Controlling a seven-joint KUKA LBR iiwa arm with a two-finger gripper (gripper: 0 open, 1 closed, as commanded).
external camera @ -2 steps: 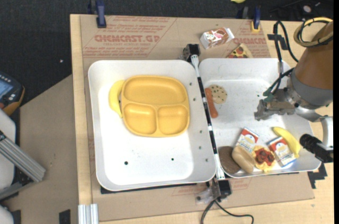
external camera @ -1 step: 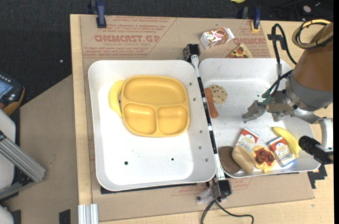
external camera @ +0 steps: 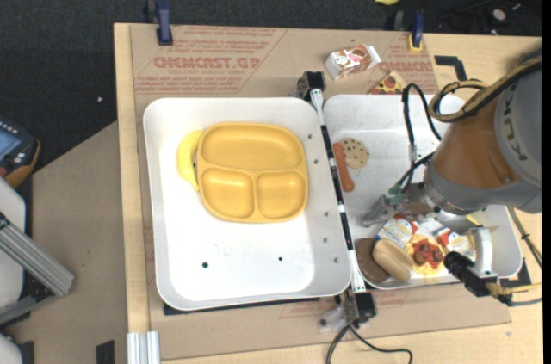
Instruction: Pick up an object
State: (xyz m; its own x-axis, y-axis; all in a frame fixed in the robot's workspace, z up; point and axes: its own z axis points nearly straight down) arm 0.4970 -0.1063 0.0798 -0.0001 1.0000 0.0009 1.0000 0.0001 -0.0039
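The grey arm with its orange band reaches in from the right over the right bin. Its gripper hangs low in the middle of that bin, pointing left. Just below it lie toy foods: a white packet, a red and yellow piece and a tan bun on a brown dish. A cookie and a red sausage lie up and to the left of the gripper, apart from it.
The left bin holds a yellow divided plate lying over a yellow item. A small printed box and a pizza slice rest on the cardboard behind the right bin. Blue clamps grip the far edge.
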